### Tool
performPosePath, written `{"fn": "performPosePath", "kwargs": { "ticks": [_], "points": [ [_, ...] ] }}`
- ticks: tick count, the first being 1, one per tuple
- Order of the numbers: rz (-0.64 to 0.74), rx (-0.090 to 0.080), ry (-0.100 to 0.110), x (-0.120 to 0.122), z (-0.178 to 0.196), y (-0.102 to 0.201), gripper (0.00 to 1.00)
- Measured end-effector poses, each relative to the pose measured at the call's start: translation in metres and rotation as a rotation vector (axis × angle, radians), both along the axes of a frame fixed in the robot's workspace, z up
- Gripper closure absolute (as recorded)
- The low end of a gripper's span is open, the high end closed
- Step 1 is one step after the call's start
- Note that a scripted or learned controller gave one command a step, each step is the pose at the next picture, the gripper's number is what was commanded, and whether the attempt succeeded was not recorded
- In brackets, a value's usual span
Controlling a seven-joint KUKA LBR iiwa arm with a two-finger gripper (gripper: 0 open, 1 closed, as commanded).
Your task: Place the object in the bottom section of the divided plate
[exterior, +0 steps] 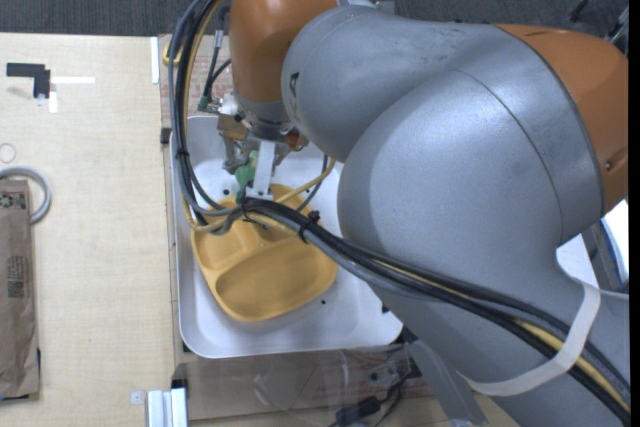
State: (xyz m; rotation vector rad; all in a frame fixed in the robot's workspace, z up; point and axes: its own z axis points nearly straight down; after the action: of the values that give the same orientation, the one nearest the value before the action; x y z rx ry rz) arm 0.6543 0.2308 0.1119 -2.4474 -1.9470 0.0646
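Note:
A mustard-yellow divided plate point(268, 283) lies in the white bin point(200, 335), its large bottom section facing the near rim. My gripper point(250, 165) hangs just above the plate's far edge, pointing down. A small green object point(243, 175) shows between its fingers, so the gripper is shut on it. Black cables point(300, 225) cross the plate's upper sections and hide part of them. The grey arm with its orange band point(265, 25) covers the right side of the bin.
Pale wooden bench top point(90, 215) spreads to the left of the bin. A brown paper bag point(15, 295) lies at the left edge, with a grey ring point(38, 190) above it. A small black bracket point(28, 73) sits at the far left.

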Motion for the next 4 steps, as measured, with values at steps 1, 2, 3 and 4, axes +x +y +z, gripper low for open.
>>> {"fn": "performPosePath", "kwargs": {
  "ticks": [1,2,3,4],
  "points": [
    [0.004,-0.005,0.004,0.0,0.005,-0.001,1.0],
    [0.008,-0.011,0.01,-0.001,0.01,-0.002,1.0],
    [0.012,-0.016,0.015,-0.001,0.015,-0.003,1.0],
    [0.015,-0.021,0.021,-0.001,0.02,-0.004,1.0]
  ]
}}
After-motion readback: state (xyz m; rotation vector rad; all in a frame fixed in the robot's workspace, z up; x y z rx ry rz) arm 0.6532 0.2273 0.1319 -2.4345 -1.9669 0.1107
